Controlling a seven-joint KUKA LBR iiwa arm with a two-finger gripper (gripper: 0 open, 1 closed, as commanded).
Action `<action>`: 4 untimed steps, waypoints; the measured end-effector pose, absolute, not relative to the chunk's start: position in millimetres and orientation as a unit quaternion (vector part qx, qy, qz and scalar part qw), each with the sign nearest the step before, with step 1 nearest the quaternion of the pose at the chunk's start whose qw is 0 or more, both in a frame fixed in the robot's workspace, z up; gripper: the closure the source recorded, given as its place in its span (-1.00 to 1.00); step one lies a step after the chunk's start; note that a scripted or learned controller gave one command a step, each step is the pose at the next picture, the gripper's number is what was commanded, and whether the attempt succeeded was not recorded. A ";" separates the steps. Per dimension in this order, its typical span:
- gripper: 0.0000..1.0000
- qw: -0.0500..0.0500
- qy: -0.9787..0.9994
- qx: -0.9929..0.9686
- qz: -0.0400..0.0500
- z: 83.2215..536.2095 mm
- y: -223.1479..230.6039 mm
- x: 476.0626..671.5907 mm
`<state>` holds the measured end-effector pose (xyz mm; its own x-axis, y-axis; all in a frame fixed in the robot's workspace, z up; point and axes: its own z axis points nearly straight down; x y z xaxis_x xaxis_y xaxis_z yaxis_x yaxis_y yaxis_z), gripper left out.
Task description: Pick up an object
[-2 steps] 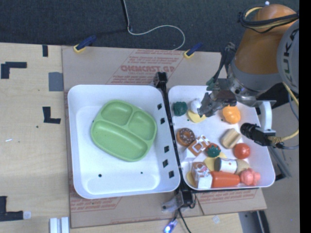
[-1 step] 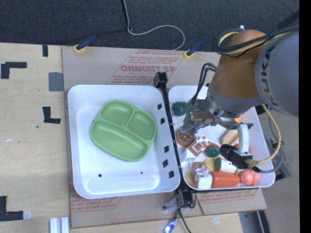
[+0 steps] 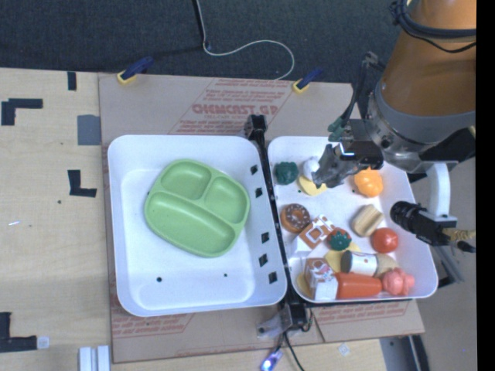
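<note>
**Green plate left, toy pile right — tool low over the far corner**

Green leads us off on the left: a compartment plate (image 3: 197, 206) lies alone in the left bin (image 3: 124, 207). Across the black divider, the right bin (image 3: 421, 207) is crowded — a dark green piece (image 3: 286, 173), a brown ring doughnut (image 3: 295, 217), an orange carton (image 3: 357, 286), a red ball (image 3: 384, 240), an orange fruit (image 3: 368, 182).

And there is the tool (image 3: 329, 170), dipped into that bin's far end, just beside a small yellow and white piece (image 3: 311, 182) — the likely target. Whether its jaws stand apart or closed, I cannot tell; dark metal merges with shadow, and nothing shows gripped between them.

These look like light plastic play food: stiff, smooth, apt to skid. A pinch across the yellow piece's narrow middle seems best. Its shape is partly hidden under the tool, and the arm's bulk cuts off the bin's far right corner.
</note>
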<state>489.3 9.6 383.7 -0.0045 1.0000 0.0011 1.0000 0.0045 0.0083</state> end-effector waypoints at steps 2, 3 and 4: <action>1.00 0.000 0.709 0.705 0.001 375.8 89.9 483.7; 1.00 -0.001 0.708 0.706 -0.002 382.8 88.4 483.5; 1.00 -0.001 0.707 0.707 -0.002 326.9 70.8 483.1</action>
<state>483.1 70.8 326.9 0.0010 1.0000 -0.0016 1.0000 -0.0010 -0.0051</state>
